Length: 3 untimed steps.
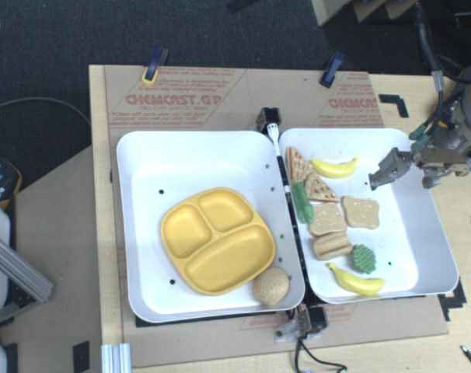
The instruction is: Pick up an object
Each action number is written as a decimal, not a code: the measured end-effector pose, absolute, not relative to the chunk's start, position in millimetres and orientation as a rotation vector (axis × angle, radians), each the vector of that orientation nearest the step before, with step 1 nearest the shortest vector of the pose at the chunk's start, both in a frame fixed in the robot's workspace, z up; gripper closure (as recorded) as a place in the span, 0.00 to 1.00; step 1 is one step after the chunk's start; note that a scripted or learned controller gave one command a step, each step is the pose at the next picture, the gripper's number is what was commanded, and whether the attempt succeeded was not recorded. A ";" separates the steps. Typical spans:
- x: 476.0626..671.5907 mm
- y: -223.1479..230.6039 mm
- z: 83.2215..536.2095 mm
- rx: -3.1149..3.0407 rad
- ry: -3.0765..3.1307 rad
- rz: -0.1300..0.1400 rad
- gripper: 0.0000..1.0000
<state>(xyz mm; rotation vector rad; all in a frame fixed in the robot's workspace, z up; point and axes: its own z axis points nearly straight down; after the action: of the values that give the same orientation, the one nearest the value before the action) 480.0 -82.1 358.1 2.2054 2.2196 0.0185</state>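
The right bin (pixel 423 239) holds toy food: a yellow banana (pixel 334 167) at the back, waffle pieces (pixel 297 162), a green pod (pixel 301 202), two toast slices (pixel 361 212), a tan bread roll (pixel 332 245), a green broccoli (pixel 364 258) and a second banana (pixel 356 281) at the front. My gripper (pixel 406 176) hangs over the back right of this bin, to the right of the upper banana. Its dark fingers (pixel 385 169) are spread open with nothing between them.
The left bin (pixel 134 158) holds a yellow divided plate (pixel 218 239) and a round tan ball (pixel 271 285) at its front right corner. Blue clamps (pixel 331 70) sit on the bench's back edge. The arm comes in over the right bin's right wall.
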 end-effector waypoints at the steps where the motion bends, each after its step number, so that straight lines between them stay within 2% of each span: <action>1: 480.7 -84.2 360.0 2.216 2.220 0.004 1.00; 2: 538.3 -37.0 468.2 2.205 2.220 0.018 1.00; 3: 569.0 25.4 537.3 2.208 2.224 0.015 1.00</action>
<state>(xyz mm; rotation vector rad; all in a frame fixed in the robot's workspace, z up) 569.0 25.4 537.3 2.2077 2.2240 0.0149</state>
